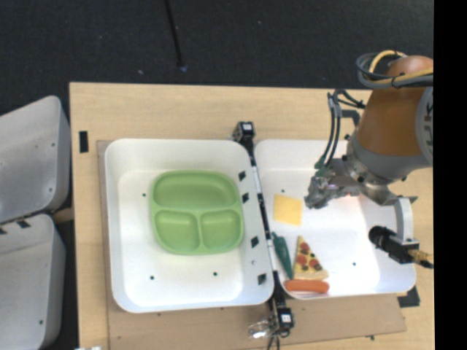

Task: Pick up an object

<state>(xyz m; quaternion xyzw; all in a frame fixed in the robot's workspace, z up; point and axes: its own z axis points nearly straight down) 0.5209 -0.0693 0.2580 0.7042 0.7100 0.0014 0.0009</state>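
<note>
1. While the end effector (319, 193) hangs over the right bin (343, 159), its opening cannot be told; nothing seen in it.
2. Nearest object: yellow cheese slice (287, 210), just left of it, lying flat. Likely light, thin, stiff plastic; take by opposite edges.
3. No readable writing.

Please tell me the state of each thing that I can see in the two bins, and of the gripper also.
green divided plate: lies flat in the left bin, nothing on it.
yellow cheese slice: flat in the right bin, beside the gripper.
pizza slice: flat, near the front.
hot dog: at the front wall.
green vegetable: along the divider.
gripper: low over the right bin, holding nothing visible.
</note>
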